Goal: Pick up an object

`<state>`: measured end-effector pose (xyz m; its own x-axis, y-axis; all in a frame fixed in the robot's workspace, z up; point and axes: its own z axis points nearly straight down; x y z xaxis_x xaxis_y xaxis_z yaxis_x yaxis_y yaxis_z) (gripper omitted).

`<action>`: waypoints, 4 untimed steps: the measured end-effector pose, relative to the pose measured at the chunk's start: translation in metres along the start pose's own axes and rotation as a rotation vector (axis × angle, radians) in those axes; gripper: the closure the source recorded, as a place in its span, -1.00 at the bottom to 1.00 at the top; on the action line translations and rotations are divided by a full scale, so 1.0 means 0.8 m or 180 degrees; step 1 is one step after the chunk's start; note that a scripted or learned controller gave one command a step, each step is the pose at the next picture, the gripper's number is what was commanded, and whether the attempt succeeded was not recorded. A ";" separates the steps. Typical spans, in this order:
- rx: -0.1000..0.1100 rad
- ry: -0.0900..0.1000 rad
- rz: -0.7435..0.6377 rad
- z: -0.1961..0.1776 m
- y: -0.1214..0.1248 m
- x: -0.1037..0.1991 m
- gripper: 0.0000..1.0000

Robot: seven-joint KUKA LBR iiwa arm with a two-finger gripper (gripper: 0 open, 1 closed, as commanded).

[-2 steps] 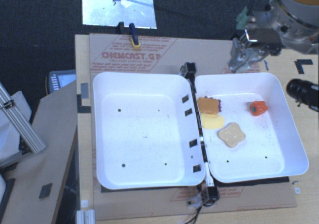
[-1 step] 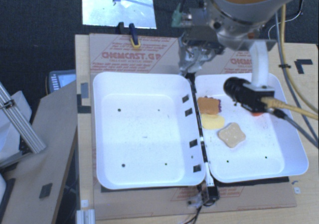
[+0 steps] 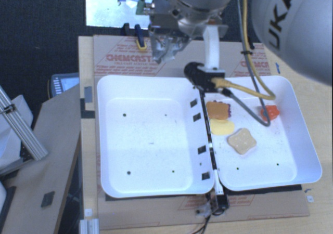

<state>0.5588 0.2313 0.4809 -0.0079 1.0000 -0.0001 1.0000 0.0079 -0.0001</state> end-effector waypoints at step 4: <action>-0.0016 0.0007 0.0005 -0.068 0.068 0.005 1.00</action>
<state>0.6130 0.2356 0.5351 -0.0064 1.0000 0.0020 1.0000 0.0064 0.0050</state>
